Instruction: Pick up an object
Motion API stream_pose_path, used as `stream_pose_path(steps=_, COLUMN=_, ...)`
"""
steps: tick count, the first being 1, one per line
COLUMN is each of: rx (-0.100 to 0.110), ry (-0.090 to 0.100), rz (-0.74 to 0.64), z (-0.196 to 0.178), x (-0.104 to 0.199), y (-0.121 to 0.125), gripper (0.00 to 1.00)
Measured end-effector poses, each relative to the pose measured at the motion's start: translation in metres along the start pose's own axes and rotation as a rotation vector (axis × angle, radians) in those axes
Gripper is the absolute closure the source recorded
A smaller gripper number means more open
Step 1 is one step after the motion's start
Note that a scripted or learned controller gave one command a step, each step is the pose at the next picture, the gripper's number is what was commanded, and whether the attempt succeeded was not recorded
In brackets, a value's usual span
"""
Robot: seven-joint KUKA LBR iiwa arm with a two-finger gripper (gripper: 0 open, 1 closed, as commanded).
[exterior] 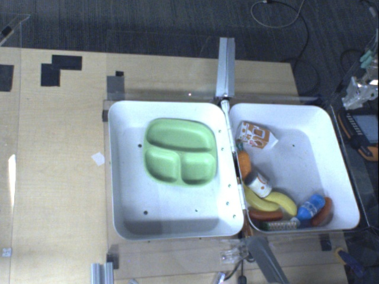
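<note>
The right white bin [331, 136] holds a cluster of items along its left and front walls. A small white and orange carton [256, 135] lies near its back left corner. Below it, against the dividing wall, lies an orange carrot [243, 163]. A small white bottle [259, 186] rests on a yellow banana [273, 202]. A blue bottle [310, 207] and a reddish-brown sausage [323, 212] sit at the front right. A red item [265, 215] is wedged against the front wall. In the left bin [127, 158] lies a green divided tray [180, 151].
A metal post [225, 68] stands behind the seam between the bins. Pale hardware [360, 90] and an orange-edged device [361, 129] sit beyond the right bin. Cables [278, 10] lie on the dark floor behind. The wooden bench [53, 158] extends to the left.
</note>
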State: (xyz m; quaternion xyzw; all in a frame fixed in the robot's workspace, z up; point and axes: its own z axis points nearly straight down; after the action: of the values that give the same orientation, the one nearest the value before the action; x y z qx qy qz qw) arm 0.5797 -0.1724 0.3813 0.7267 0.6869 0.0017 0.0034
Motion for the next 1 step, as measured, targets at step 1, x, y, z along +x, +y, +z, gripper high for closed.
stream_pose_path(steps=1, rx=0.005, ry=0.0, rz=0.516, z=0.0733, x=-0.0149, y=0.0441, gripper=1.0)
